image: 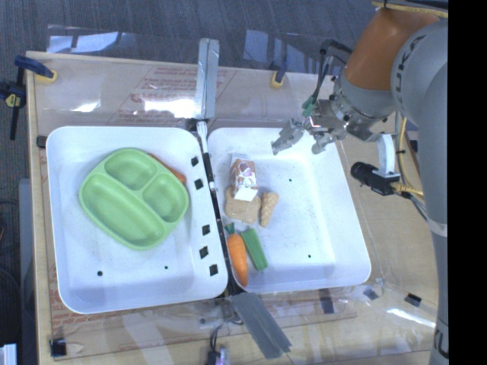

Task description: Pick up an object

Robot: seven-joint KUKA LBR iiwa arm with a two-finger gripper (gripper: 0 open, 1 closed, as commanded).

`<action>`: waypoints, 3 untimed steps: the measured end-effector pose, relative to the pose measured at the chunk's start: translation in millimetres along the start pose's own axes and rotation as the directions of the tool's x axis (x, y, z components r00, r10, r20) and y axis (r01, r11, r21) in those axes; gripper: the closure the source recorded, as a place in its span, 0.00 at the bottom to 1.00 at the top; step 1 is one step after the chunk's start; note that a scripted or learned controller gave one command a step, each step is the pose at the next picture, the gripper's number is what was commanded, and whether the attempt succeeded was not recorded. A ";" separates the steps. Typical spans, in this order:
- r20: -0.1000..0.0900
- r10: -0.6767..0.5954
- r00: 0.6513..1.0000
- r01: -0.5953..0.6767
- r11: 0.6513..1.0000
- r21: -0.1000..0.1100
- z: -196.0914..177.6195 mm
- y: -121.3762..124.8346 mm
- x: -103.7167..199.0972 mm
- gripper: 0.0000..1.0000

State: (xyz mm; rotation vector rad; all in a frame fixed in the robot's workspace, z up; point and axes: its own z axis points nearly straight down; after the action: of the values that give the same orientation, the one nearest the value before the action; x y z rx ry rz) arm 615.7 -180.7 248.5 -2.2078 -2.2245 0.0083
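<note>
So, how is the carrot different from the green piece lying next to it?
The carrot is orange and tapers toward one end; the green piece is green and keeps an even width. The carrot lies against the right bin's left wall, while the green piece lies on its inner side. Both are elongated and rest flat, side by side, touching.

Open fingers [290,138] hover above right bin [335,226], carrot [238,257] at its front.

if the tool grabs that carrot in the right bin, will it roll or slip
The carrot looks rounded and tapered, so it may roll or squirt out. It lies against the bin wall beside a green piece, probably limiting rolling but crowding the tool.
</note>
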 end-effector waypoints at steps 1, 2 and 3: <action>0.000 -0.056 0.998 0.056 0.998 0.000 137.0 -37.4 34.8 0.00; 0.001 -0.202 0.979 0.202 0.979 -0.002 158.0 42.2 34.1 0.00; -0.001 -0.207 0.978 0.207 0.978 0.003 151.0 42.0 34.7 1.00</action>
State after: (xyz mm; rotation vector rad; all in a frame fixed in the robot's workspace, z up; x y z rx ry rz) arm 656.1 -145.4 97.2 -1.9622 -2.4390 0.0097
